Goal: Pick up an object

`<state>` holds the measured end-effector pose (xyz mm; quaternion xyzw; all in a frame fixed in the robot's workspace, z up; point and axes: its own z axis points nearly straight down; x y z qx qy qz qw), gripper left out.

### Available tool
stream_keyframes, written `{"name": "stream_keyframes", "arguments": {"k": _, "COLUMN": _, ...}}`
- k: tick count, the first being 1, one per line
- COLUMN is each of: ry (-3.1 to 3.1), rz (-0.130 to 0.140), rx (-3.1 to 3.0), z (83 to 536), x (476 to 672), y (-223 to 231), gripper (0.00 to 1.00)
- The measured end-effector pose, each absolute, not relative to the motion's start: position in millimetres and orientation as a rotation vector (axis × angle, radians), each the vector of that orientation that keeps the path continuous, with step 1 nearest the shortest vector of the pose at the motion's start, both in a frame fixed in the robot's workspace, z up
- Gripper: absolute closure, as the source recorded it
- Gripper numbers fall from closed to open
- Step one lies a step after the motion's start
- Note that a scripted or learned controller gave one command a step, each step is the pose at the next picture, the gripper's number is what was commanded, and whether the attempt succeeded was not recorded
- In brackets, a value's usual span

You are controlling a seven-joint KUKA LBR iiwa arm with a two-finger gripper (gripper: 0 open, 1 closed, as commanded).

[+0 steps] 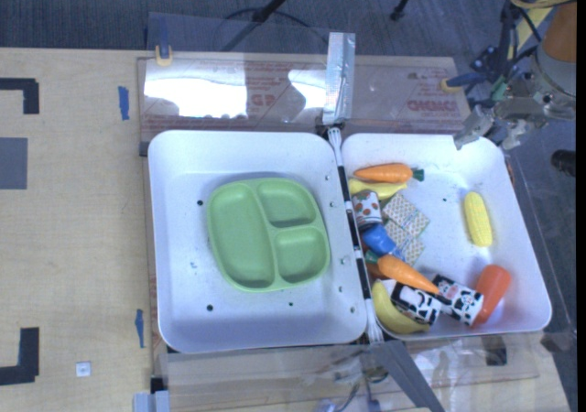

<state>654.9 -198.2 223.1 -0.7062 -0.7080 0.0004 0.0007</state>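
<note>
Camera view puts the gripper [478,126] at the upper right of the frame, above the right bin's [536,305] far corner; whether its jaws are spread or pressed together I cannot tell. Candidates lie below: a corn cob [477,218] alone at centre right, two carrots [386,173] [403,271], a toy cow [452,298] (possibly two). Descending into the lower-left pile risks a glancing, slipping grasp, because those pieces overlap. The left bin [174,245] holds a green tray [267,233], away from the arm.
</note>
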Motion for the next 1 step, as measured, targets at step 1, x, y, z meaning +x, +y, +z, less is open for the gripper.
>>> {"name": "stream_keyframes", "arguments": {"k": 1, "ry": -2.523, "rz": -0.002, "rx": -1.885, "z": 294.9, "x": 668.1, "y": -222.6, "gripper": 0.00}}
